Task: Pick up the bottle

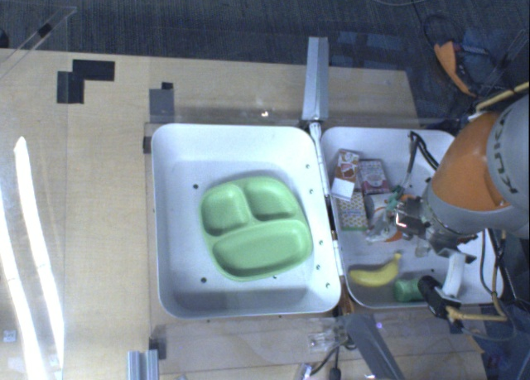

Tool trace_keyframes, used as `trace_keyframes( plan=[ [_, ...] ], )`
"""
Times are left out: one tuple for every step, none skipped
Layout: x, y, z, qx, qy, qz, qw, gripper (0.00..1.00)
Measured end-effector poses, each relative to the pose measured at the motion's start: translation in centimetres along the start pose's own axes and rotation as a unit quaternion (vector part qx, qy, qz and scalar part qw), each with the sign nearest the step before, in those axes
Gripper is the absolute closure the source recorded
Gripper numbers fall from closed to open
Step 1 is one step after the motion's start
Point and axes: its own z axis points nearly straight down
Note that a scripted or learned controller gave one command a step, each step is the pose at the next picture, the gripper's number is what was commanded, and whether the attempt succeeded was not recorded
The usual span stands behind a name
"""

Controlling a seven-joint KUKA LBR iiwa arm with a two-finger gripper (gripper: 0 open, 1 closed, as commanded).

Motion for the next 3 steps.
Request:
trace_keyframes(
  plan=[
    [-6.9,2.1,-3.3,-0.001,-0.001,-0.122,0.9926,0.0],
    [0.2,0.1,4.4,-0.004,0.0,-0.025,0.9997,0.0],
    [-3.0,1.0,-10.9,-0.003,-0.001,-0.067,0.9977,0.0]
  ],
)
